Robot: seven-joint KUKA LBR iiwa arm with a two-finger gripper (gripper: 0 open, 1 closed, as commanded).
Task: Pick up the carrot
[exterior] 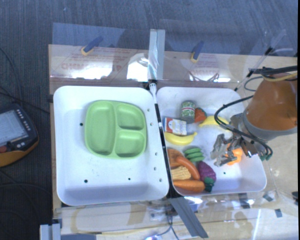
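Note:
The carrot (188, 186) is a long orange piece with a green end. It lies along the front wall of the right bin (250, 184), just below the corn (179, 173) and beside the purple eggplant (206, 172). My gripper (223, 156) hangs over the right half of that bin, up and to the right of the carrot and clear of it. Its fingers (218, 148) point down and stand open. A small orange item (234, 157) lies on the bin floor against the right finger, not clamped between the two.
The right bin also holds a green-labelled can (188, 109), a red tomato (200, 115), two bananas (180, 138), a red and white carton (176, 126), a green pepper (194, 154) and a sausage (184, 163). The left bin (70, 174) holds a green divided plate (115, 129).

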